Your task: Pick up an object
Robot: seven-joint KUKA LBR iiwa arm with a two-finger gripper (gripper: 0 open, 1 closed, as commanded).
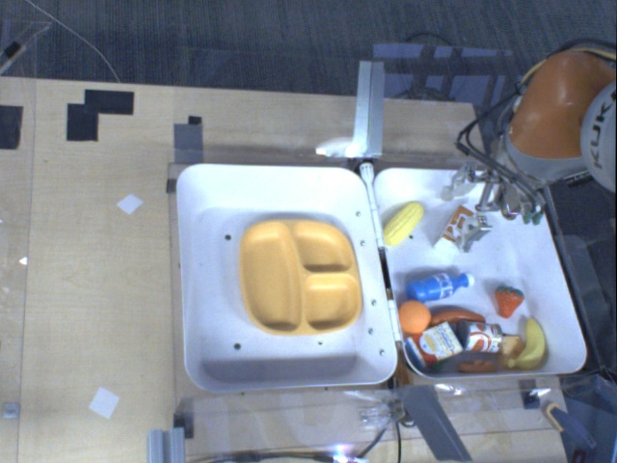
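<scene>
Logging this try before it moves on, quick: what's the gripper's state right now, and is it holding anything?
Gripper: over the right bin, above a small orange and white item; its state cannot be told, and no hold shows.

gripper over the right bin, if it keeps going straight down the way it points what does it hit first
Most likely the small orange and white packet, which lies right under the two-finger gripper in the right white bin. Depth is unclear from this slanted view; it could meet the bin floor beside it.
</scene>
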